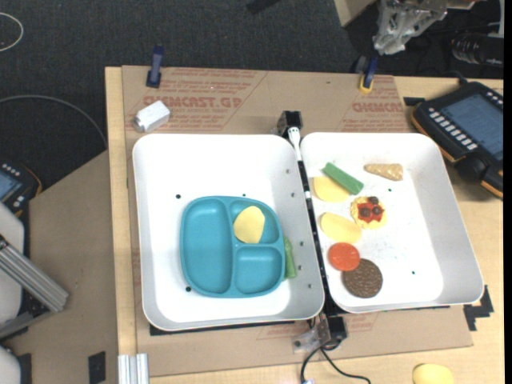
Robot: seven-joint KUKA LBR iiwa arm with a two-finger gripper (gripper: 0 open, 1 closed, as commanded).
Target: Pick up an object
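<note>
- I see a dark grey carpeted floor (72, 46) across the upper left, with a thin pale cable loop (10, 29) lying on it.
- A brown cardboard sheet with faint red printing (200, 94) covers the light wooden bench top (76, 294).
- Two blue clamps (154, 66) (368, 72) grip the sheet's far edge.
- A black handheld control pendant with an orange rim (464, 126) rests at right.
- Silver aluminium framing (32, 282) crosses the lower left corner.
</note>
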